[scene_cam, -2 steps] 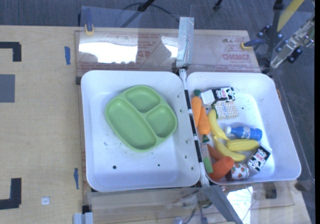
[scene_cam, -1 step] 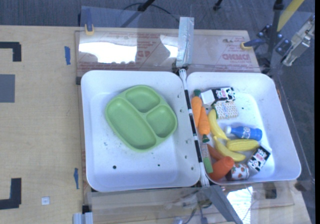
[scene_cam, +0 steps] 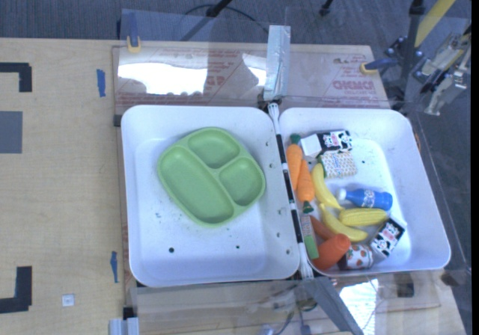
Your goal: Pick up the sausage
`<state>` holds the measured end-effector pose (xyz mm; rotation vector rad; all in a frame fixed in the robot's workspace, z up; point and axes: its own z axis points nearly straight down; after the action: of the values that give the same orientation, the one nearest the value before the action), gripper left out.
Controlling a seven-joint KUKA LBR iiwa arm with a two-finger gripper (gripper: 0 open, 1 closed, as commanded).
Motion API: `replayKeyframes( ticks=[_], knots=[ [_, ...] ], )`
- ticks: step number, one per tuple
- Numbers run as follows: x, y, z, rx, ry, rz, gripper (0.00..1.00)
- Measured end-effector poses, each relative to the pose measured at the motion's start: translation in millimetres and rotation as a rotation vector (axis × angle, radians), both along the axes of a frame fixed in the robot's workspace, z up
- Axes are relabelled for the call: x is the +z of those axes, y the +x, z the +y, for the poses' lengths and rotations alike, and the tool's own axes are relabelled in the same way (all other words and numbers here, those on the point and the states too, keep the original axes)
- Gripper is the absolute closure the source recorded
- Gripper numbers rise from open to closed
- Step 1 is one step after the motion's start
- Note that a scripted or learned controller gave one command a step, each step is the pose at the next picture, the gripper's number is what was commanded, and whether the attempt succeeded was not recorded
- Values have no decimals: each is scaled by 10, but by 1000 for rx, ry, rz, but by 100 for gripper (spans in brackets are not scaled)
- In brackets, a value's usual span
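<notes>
Two shallow white plastic bins sit side by side on the pale wooden table (scene_cam: 60, 199). The left bin (scene_cam: 150, 251) holds a light green plastic plate (scene_cam: 211, 175) with three compartments, lying flat near the bin's middle, a little toward its far edge.

The right bin (scene_cam: 419, 199) holds a heap of toy foods crowded along its left wall and near edge. The sausage (scene_cam: 317, 226), a short reddish-brown plastic piece, lies near the bin's near-left corner. It is partly covered by the yellow plastic banana (scene_cam: 323, 188), which curves across it. Its lower end touches an orange-red rounded piece (scene_cam: 333, 250) right at the near edge.

A long orange plastic carrot (scene_cam: 301, 173) with a green top lies along the left wall, just beside the banana. A yellow ear of corn (scene_cam: 363, 216) rests against the banana's lower end, and a blue and white bottle (scene_cam: 368, 198) lies on its side just beyond the corn.

Toward the far edge stands a black-and-white cow-patterned carton (scene_cam: 334, 140), with a pale speckled box (scene_cam: 340, 166) touching it. A second cow-patterned carton (scene_cam: 389, 236) lies toward the near-right corner, and a white piece with red spots (scene_cam: 359, 256) lies beside it at the near edge.

Whether the pincer is apart or together cannot be told.
</notes>
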<state>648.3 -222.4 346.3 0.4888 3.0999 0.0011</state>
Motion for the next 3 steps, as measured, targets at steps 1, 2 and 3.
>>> replayKeyframes(
  ticks=[1,2,3],
  knots=[
    [749,-243,-6,288,-5,-8,0],
    [630,-356,1349,783,-1,-1,0],
    [110,27,745,977,-2,-3,0]
  ],
)
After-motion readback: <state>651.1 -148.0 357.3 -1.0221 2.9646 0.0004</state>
